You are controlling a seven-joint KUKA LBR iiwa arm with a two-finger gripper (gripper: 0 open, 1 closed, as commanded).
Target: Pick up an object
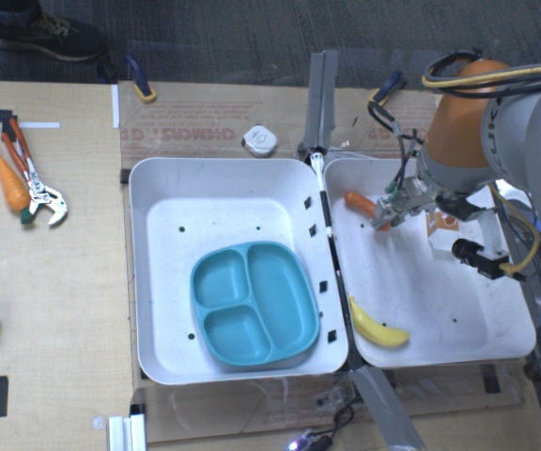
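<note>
Much of the grey arm with its orange band is cut off at the right edge, and the wrist is cluttered with cables, so the small two-finger gripper is hard to make out. Whether it is open or closed cannot be told from this view. Its tip is seen low in the right white bin, at the near end of a small orange carrot-shaped object that lies by the bin's upper left corner; whether the two are touching cannot be determined. A yellow banana is found in the same bin, against its left wall near the lower corner, well apart from the gripper.

In the left white bin a teal plastic plate with three compartments is laid flat.

The bins are borne by a pale wooden bench. On its left part an orange-handled adjustable wrench is seen, and behind the left bin a small round white object rests. Dark carpet and a black shoe are visible beyond the bench.
</note>
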